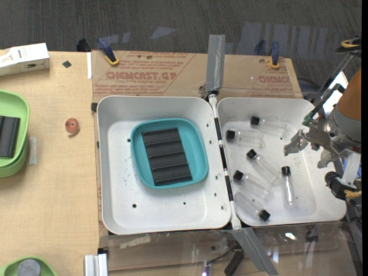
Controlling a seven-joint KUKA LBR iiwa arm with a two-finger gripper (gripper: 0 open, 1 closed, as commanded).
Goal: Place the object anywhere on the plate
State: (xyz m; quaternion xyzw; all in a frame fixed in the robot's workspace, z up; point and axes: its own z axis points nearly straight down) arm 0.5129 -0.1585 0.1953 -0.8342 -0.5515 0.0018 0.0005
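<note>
While the gripper (299, 144), apparently spread and empty, hangs over the right bin (330, 214), a clear vial (287, 187) could be missed; the teal plate (198, 154) lies well apart.

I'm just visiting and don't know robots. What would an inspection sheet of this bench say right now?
Surface: two white bins side by side, left bin and right bin, on a wooden bench with cardboard behind.
Job's things: teal plate in the left bin, dark ribbed insert on it; several clear vials with black caps scattered in the right bin.
Clutter: green tray, small pinkish disc, white box on the bench.
Grippers: gripper over the right bin's right side; nothing seen between its fingers.
Cables: nothing seen.
Surroundings: clamps on the cardboard; dark carpet beyond.
</note>
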